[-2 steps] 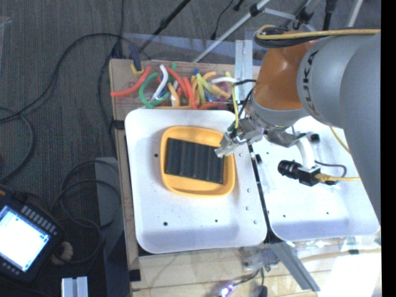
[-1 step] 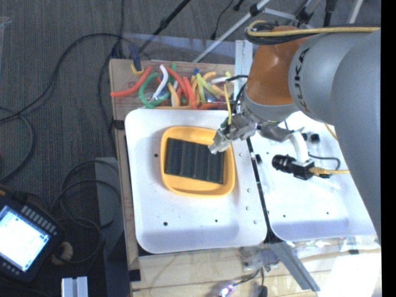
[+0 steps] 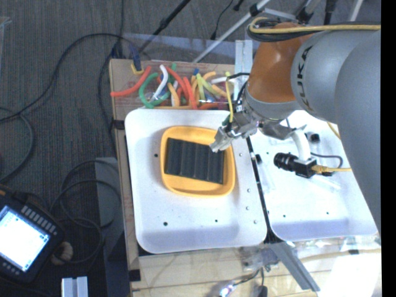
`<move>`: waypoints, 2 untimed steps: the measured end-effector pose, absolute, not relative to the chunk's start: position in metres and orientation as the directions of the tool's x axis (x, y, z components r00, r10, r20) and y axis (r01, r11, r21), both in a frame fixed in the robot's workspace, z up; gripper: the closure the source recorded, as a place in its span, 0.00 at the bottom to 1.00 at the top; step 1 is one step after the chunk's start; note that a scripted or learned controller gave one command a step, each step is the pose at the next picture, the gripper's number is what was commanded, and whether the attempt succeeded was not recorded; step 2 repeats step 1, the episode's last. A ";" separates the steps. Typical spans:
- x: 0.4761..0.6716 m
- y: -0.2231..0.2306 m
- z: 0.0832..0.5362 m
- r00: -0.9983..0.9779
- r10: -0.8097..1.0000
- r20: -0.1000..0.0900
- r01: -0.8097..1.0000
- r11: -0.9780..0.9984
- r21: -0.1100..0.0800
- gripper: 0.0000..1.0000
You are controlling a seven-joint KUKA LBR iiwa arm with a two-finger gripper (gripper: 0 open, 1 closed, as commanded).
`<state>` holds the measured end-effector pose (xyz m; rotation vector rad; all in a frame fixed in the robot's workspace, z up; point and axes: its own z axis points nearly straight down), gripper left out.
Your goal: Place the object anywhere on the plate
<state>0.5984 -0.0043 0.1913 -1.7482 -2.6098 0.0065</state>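
Observation:
A yellow plate (image 3: 198, 190) with rounded corners sits in the left bin (image 3: 185, 223), toward its back. A black ridged rectangular slab (image 3: 193, 161) lies flat on the plate and covers most of its inside. My gripper (image 3: 219, 143) reaches in from the right. Its tip is at the slab's far right corner, just above the plate's back right rim. Nothing shows as lifted off the plate. The grey arm with its orange band (image 3: 275, 67) hides the back of the right bin.
The right bin (image 3: 309, 210) lies beside the left one, with a raised divider (image 3: 258, 184) between them. A tangle of coloured cables (image 3: 173, 85) lies on the bench behind the left bin. White bin floor (image 3: 185, 223) stretches in front of the plate.

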 end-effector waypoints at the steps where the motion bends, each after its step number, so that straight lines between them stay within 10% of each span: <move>1: 0.598 -0.004 0.191 -0.380 0.925 -0.002 0.925 0.380 -0.004 0.00; 2: 0.598 -0.004 0.191 -0.380 0.925 -0.002 0.925 0.380 -0.004 0.00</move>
